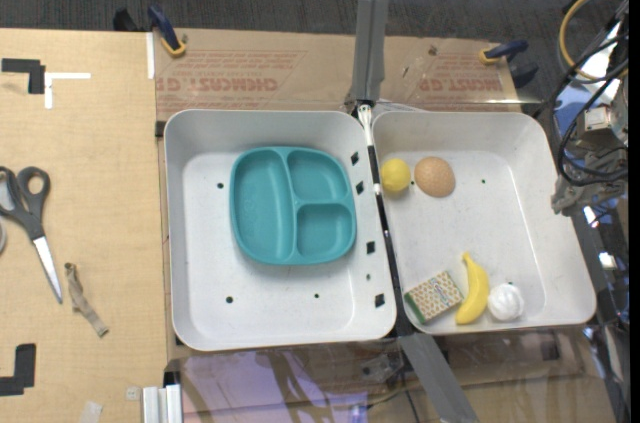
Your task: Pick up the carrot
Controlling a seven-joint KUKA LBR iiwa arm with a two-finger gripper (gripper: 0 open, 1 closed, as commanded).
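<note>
cardboard-covered bench (80,211) with scissors (30,221), two white bins (190,311)

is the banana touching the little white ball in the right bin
Cannot tell. In the camera view the banana and the white ball lie side by side in the right bin, with no plain gap or contact at their edges.

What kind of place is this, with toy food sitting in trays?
Probably a robotics lab test bench: two white bins clamped over cardboard, play food such as a banana and an egg, and loose cables at the right.
</note>
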